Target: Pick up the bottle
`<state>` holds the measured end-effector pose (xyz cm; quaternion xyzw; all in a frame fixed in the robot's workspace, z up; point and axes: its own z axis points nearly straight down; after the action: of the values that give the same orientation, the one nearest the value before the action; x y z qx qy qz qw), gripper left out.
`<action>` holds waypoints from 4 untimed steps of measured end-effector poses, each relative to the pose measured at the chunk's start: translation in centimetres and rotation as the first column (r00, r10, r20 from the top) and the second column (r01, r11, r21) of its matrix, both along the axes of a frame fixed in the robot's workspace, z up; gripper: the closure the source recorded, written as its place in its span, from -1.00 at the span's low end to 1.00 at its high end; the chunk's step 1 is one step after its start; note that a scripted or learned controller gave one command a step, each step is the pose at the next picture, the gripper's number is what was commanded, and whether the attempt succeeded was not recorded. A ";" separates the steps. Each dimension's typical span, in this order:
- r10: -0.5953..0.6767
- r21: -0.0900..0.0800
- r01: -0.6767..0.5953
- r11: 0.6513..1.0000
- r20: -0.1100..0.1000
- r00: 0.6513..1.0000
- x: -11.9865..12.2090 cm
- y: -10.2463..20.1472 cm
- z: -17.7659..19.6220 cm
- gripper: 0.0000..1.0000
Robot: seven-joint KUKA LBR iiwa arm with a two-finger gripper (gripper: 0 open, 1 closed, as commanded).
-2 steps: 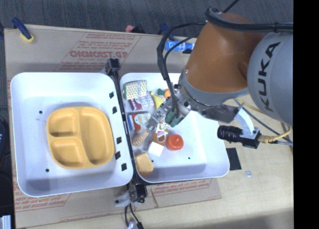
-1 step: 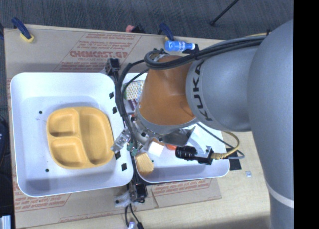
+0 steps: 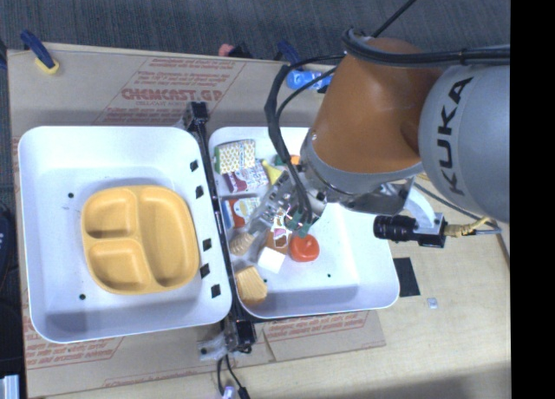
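Observation:
The bottle [image 3: 276,234] looks like a clear one with a label. It lies on its side in the right bin [image 3: 364,280], with a round orange-red cap [image 3: 303,249] at its right end. My gripper [image 3: 289,207] hangs low over the left half of that bin, just above and slightly left of the cap. It is close to the bottle's body or touching it; I cannot tell which. The big orange wrist band [image 3: 377,111] hides the bin's back right part.
The left bin [image 3: 52,302] holds a yellow divided tray [image 3: 139,237]. Packed along the right bin's left side are a patterned box [image 3: 236,156], a red and white packet [image 3: 244,182] and a tan brush-like object [image 3: 250,283]. A black camera [image 3: 408,229] sticks out at the wrist's right.

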<state>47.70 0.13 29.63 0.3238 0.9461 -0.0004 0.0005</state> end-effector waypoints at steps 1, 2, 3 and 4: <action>-0.232 -0.001 0.232 0.973 -0.007 0.973 -0.2 6.2 -8.5 1.00; 0.003 0.000 -0.003 1.000 0.000 1.000 0.0 2.0 2.4 1.00; -0.241 0.000 0.241 0.970 -0.005 0.970 -0.1 5.6 -10.3 1.00; -0.288 0.000 0.288 0.958 0.001 0.958 0.3 -1.4 1.0 1.00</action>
<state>47.96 -1.31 30.59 0.4582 0.8889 -0.0003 0.0007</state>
